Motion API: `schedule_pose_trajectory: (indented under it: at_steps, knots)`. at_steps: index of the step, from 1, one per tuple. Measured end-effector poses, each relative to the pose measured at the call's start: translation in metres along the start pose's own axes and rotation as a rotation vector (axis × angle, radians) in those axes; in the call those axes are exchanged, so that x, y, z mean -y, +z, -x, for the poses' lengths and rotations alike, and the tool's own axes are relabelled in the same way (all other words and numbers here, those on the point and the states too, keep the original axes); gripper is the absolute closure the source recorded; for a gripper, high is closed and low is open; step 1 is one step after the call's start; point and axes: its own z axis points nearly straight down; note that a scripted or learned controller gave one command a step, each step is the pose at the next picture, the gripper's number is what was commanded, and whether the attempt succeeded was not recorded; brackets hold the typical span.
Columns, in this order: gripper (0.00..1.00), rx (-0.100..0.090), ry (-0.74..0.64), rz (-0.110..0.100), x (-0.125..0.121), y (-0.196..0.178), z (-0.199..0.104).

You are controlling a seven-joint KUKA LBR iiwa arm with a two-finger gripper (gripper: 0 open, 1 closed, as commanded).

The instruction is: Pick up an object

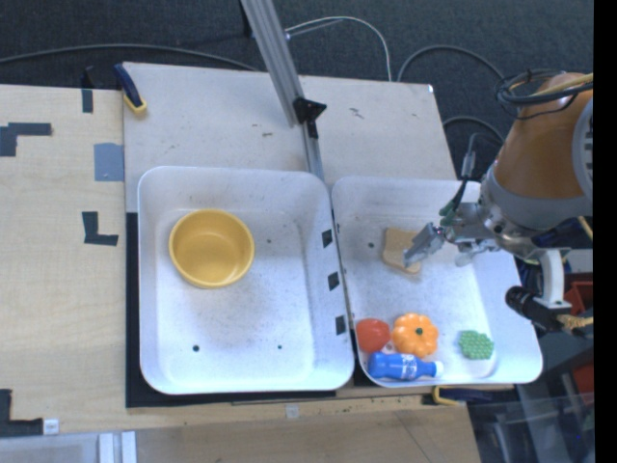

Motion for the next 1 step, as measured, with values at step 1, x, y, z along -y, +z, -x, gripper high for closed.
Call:
schedule_pose_trajectory:
  at_steps: [1]
  knots:
    - [0.0, 0.0, 0.0, 0.0, 0.0, 0.0, 0.0003]
